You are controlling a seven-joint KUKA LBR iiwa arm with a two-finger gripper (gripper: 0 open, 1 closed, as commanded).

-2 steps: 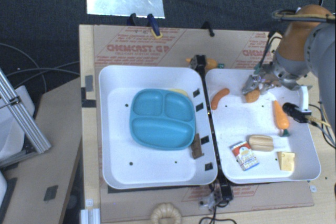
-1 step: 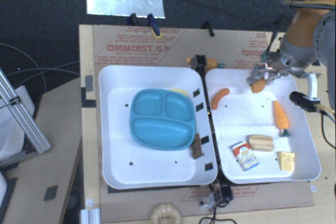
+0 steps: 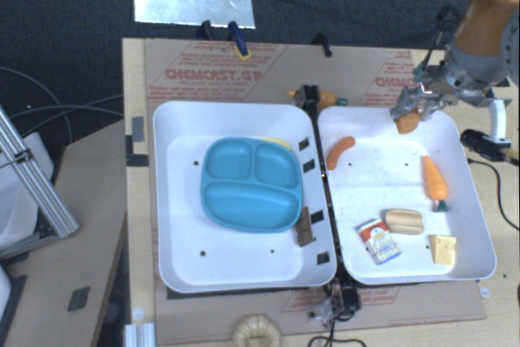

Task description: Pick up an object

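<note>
My gripper (image 3: 416,111) hangs over the far edge of the right bin (image 3: 479,199), near its back right corner. A small orange-brown lump (image 3: 408,123) sits between its fingertips, lifted a little above the bin floor. On that floor lie an orange sausage (image 3: 340,150), a carrot (image 3: 435,177), a tan bread roll (image 3: 404,220), a small red, white and blue box (image 3: 379,240) and a yellow cheese slice (image 3: 443,249).
The left bin (image 3: 175,175) holds a blue divided plate (image 3: 250,183), with a yellow piece (image 3: 278,143) showing behind it and a brown item (image 3: 305,228) by the inner wall. Black clips (image 3: 309,95) join the bins. A cable runs at the far right (image 3: 487,146).
</note>
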